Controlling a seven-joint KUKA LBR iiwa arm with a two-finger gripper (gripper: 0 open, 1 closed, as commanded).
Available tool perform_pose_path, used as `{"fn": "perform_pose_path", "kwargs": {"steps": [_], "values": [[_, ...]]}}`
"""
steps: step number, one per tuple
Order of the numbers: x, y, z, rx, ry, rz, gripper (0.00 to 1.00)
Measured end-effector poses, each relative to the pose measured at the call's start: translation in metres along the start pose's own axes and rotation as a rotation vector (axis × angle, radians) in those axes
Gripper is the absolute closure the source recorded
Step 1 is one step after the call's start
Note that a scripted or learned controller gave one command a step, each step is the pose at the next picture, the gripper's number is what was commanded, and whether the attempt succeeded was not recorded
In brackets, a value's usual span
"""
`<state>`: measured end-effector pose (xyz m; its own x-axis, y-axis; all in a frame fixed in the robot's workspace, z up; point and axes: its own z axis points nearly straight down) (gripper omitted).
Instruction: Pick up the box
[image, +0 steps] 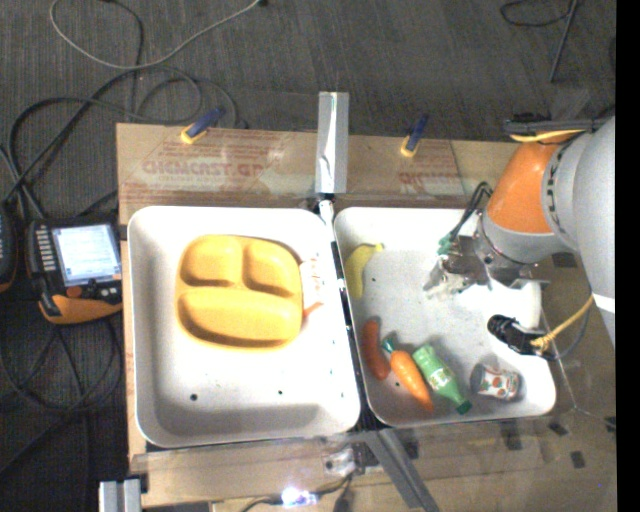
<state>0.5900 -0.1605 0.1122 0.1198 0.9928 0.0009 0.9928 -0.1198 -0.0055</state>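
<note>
Approach step, by judgement. Gripper (447, 276) over right bin (400, 225), apart from box (495, 381) near bin's front corner. Grip state: cannot tell. Next: reposition above box, then descend.

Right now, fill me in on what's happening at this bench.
A grey arm with an orange band reaches in from the right, its hand hovering over the right bin. Lying in that bin are a banana, a carrot, a green bottle and a small box near the front right corner. The hand is well short of the box. The left bin holds a yellow divided tray.
</note>
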Motion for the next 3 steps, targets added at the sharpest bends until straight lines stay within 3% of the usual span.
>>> {"fn": "perform_pose_path", "kwargs": {"steps": [1, 2, 3], "values": [[0.000, 0.000, 0.000, 0.000, 0.000, 0.000, 0.00], [-0.033, -0.030, 0.023, -0.016, -0.002, 0.041, 0.00], [-0.051, -0.068, 0.020, -0.025, 0.003, 0.047, 0.00]]}}
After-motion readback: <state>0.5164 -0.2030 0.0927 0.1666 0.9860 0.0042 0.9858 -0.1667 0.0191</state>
